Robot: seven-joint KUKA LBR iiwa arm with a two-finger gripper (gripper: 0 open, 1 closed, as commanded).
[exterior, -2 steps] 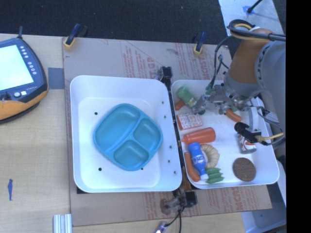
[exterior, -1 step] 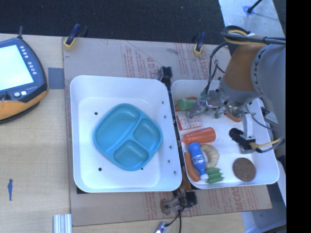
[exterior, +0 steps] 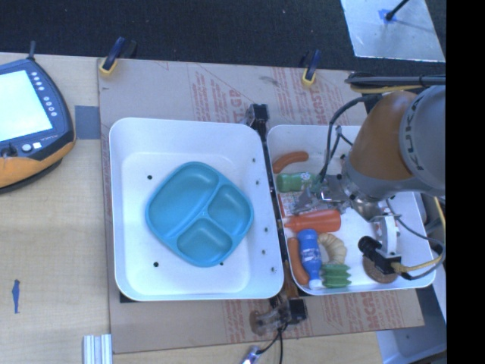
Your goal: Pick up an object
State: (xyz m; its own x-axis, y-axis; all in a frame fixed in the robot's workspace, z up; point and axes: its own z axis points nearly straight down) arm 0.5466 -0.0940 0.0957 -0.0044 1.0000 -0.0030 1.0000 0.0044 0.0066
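The right bin (exterior: 424,226) holds several toy foods. A brown sausage (exterior: 290,160) lies at the back, with a green piece (exterior: 290,181) just in front of it. Further forward are an orange carrot (exterior: 317,221), a blue bottle (exterior: 308,253), a beige piece (exterior: 332,245) and a green ridged piece (exterior: 336,275). A brown round item (exterior: 380,269) sits at the front right. My gripper (exterior: 309,197) is low in this bin, between the green piece and the carrot, and the arm covers what lies under it.
The left bin (exterior: 129,203) carries a blue divided plate (exterior: 199,213). A tablet-like controller (exterior: 30,120) rests on the bench at far left. Clamps (exterior: 114,55) hold the board at the back edge. The arm's body (exterior: 394,142) overhangs the right bin's back right.
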